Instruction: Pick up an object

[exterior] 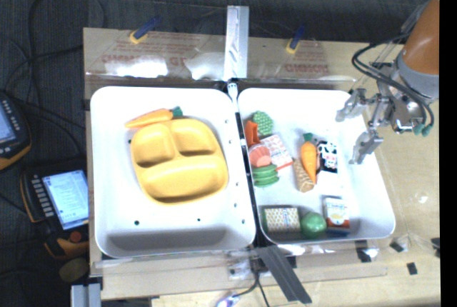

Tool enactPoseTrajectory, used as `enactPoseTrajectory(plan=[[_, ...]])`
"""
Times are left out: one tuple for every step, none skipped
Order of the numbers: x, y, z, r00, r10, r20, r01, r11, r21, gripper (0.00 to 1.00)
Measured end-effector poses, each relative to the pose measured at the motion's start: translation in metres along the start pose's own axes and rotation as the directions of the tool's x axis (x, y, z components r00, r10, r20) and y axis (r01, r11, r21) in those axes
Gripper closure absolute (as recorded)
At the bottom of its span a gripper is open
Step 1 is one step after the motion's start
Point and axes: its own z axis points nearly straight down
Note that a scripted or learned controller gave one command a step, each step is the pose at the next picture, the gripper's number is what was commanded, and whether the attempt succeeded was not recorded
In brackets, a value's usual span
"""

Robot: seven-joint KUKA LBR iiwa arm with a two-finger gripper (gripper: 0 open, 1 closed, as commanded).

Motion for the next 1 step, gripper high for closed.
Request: enactPoseTrajectory(plan=[[-0.0319, 0.0077, 0.1328, 0.999, -0.049, -0.002, 0.049, 0.999, 0.0, 0.0]])
